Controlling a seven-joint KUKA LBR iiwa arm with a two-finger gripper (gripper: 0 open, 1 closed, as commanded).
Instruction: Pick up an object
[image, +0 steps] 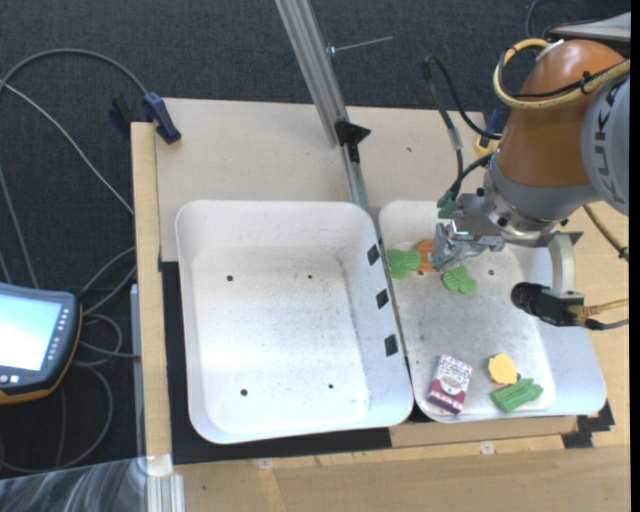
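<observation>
**Lowering onto the cluster at the right bin's far end**

The tool (455, 250) hangs low over the right bin (580, 375), above a tight cluster near the divider between the bins: a green leafy piece (404, 263), an orange piece (426, 258) just beside it, and a second green piece (461, 281) on the tool's near side. Whether its fingers are spread or pressed together I cannot tell (the wrist hides them), and nothing is visibly pinched.

To do this step well, I judge the tool should settle on one piece, probably the orange one beneath it, and straddle it squarely before closing. The green neighbours crowd it and could be nudged aside or caught instead.

Well away from the divider, at the bin's near end, lie a small printed box (451, 383), a yellow piece (502, 369) and a green bundle (516, 394).
</observation>
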